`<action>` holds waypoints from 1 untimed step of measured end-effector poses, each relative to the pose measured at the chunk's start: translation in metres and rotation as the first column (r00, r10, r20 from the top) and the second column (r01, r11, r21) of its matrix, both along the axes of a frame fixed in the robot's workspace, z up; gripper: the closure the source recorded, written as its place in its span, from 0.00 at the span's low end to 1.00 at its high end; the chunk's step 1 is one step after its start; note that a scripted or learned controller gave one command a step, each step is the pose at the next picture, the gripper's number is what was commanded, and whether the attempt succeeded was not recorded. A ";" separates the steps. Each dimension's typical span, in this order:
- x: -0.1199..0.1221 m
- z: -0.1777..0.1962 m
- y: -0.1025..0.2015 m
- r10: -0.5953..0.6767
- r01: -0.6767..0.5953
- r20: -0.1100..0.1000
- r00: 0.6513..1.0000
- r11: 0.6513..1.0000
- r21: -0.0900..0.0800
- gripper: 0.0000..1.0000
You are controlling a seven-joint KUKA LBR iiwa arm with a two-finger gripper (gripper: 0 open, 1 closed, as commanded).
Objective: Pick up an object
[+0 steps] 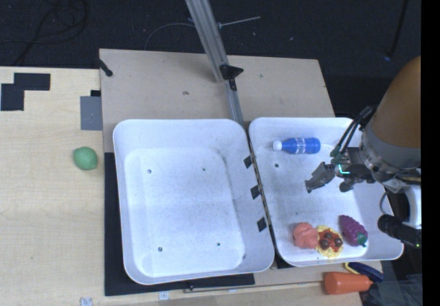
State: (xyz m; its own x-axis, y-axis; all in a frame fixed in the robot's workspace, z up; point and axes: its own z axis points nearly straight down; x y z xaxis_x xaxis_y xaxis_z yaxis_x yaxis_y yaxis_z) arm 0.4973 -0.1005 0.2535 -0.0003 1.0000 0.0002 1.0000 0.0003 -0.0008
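My gripper (333,179) hangs over the middle of the right bin (289,194), its two dark fingers spread apart with nothing between them. A blue bottle with a white cap (297,145) lies on its side at the bin's far end, up and left of the gripper. Along the near edge sit a pink-orange lump (305,234), a small yellow and red item (330,241) and a purple grape-like piece (353,229), all below the gripper.
The left bin (182,201) lies beside the right one, joined by black clips (256,191). A green ball (85,158) rests on the bench at left. An orange item (346,282) lies outside the right bin's near edge. A metal rail (208,29) slants up at the back.
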 end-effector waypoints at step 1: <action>0.000 0.000 0.000 0.000 0.000 0.000 1.000 1.000 0.000 0.00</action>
